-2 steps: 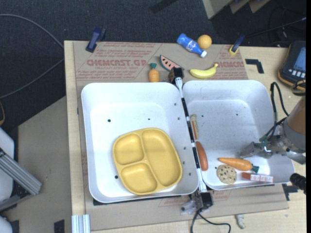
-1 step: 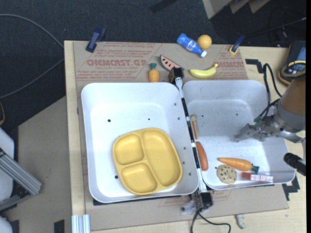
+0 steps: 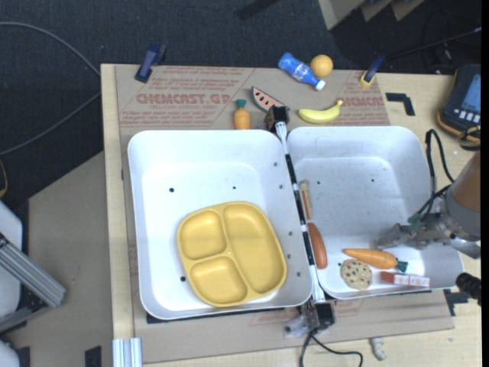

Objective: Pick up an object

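One carrot [image 3: 370,257] lies in the right bin [image 3: 359,147], just beside the cookie [image 3: 355,274]. Gripper [image 3: 399,234] hovers just beyond the carrot's leafy end, fingers spread, nothing between them. Risk: closing off-centre would nudge the carrot aside.

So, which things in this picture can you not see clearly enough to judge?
- Gripper, camera view: blurred and small, so its state is unclear.
- Arm: cut off by the right edge.
- Flat packet beside the carrot: its print is too small to read.
- Sausage: lies on the rim between the bins; which bin it belongs to is unclear.
- Device at the right edge: cut off.
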You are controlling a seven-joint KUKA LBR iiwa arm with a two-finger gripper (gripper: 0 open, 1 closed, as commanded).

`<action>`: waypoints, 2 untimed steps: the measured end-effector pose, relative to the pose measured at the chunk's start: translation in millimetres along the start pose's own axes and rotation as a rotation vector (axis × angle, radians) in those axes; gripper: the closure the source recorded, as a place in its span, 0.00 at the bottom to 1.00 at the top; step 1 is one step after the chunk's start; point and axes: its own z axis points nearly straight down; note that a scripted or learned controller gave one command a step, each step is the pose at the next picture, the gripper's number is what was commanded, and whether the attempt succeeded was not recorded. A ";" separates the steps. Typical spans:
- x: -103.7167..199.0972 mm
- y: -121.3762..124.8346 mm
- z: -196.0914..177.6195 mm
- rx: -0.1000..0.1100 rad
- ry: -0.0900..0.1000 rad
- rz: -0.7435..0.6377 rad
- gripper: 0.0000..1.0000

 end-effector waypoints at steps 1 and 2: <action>1.8 61.8 -0.8 -0.004 0.000 -0.003 0.00; -0.2 -0.4 0.0 0.000 0.000 0.000 0.00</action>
